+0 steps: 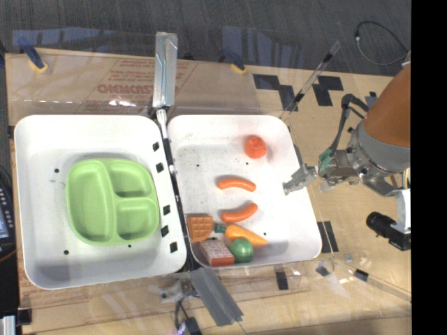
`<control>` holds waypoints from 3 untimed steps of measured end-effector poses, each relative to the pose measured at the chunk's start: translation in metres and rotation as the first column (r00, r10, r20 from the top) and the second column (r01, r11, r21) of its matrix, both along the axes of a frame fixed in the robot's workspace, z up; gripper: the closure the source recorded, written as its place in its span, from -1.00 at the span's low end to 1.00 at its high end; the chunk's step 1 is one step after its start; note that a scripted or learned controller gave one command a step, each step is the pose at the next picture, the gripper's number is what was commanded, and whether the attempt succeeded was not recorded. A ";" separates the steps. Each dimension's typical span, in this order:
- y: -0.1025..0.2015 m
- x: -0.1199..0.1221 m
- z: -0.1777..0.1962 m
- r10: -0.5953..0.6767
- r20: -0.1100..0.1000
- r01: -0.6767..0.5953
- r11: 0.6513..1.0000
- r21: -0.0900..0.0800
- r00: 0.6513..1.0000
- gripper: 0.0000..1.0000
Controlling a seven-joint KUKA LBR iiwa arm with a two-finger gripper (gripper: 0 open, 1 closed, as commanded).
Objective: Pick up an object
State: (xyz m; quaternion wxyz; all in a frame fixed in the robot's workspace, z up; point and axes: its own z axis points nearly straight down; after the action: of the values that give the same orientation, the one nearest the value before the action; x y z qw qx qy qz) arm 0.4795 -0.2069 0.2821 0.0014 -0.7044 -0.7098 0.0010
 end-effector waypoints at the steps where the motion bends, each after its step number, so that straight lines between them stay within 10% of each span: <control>1: 0.054 0.019 -0.164 0.132 -0.003 -0.132 0.991 0.002 0.991 -1.00; 3: 0.059 0.061 -0.191 0.104 0.002 -0.104 0.995 -0.001 0.995 -1.00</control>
State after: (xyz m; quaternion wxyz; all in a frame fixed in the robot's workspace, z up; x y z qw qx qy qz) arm 0.5401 -0.1477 0.0915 0.0002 -0.6665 -0.7455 0.0005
